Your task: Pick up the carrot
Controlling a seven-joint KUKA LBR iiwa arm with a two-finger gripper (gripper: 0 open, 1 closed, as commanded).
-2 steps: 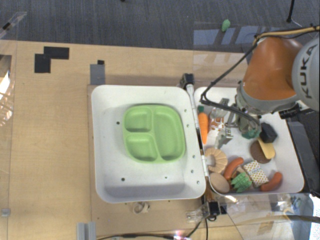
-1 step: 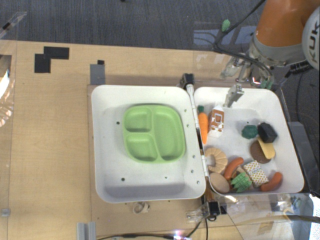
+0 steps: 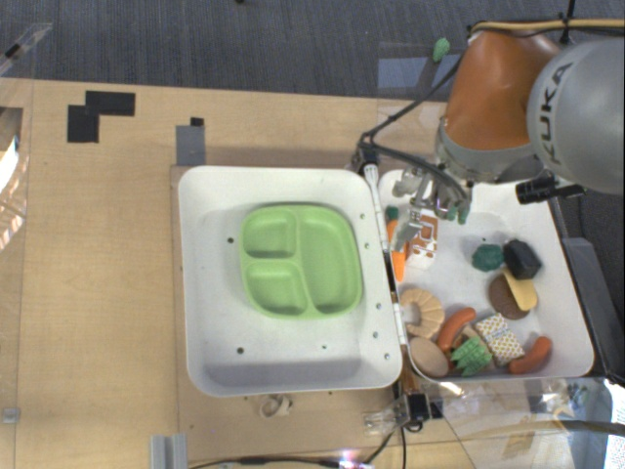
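Camera view: gripper point(image 3: 427, 218) low over right bin point(image 3: 459, 274), just beside carrot point(image 3: 396, 252); opening cannot tell.

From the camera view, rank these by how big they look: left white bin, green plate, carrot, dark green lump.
1. left white bin
2. green plate
3. carrot and dark green lump: too close to rank. The carrot is long and thin, the lump short and rounded.
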